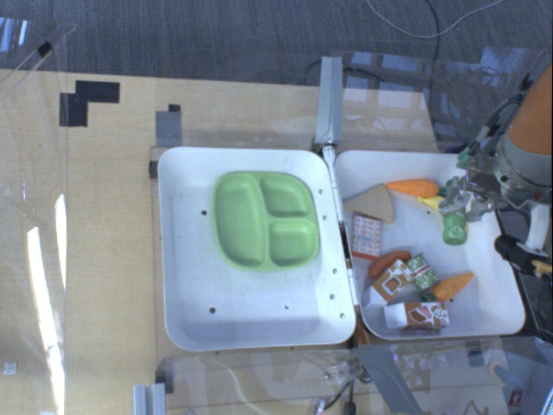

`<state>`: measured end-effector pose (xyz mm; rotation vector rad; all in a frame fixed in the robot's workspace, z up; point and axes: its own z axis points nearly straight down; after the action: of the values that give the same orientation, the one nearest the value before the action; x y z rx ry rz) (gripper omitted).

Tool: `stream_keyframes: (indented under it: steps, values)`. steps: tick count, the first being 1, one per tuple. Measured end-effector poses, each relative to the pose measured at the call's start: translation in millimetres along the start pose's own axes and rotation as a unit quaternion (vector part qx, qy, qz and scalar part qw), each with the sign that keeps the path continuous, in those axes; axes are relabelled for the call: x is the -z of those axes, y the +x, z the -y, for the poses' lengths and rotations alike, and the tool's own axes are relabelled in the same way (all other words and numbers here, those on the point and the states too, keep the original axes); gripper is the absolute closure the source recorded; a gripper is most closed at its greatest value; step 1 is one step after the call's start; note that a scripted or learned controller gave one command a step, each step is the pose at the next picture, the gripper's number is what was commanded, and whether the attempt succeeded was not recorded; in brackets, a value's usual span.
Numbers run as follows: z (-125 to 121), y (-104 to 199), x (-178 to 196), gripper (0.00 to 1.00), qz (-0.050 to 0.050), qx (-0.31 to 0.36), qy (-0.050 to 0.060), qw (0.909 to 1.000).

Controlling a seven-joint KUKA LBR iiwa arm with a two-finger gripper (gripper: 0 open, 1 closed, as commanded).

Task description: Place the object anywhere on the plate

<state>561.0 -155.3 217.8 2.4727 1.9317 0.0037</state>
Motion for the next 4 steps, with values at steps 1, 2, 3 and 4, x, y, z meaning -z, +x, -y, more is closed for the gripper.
stream_keyframes:
  steps: [1,2,3,4]
  values:
    - [11,77,-1,1.00,-0.001,0.031,0.000,0.9995]
    - [9,149,27,1.00,-0.001,0.098,0.000,0.9952]
    - [8,222,-16,1.00,-0.001,0.106,0.001,0.9943]
    - [18,305,-22,1.00,-0.002,0.160,0.000,0.9871]
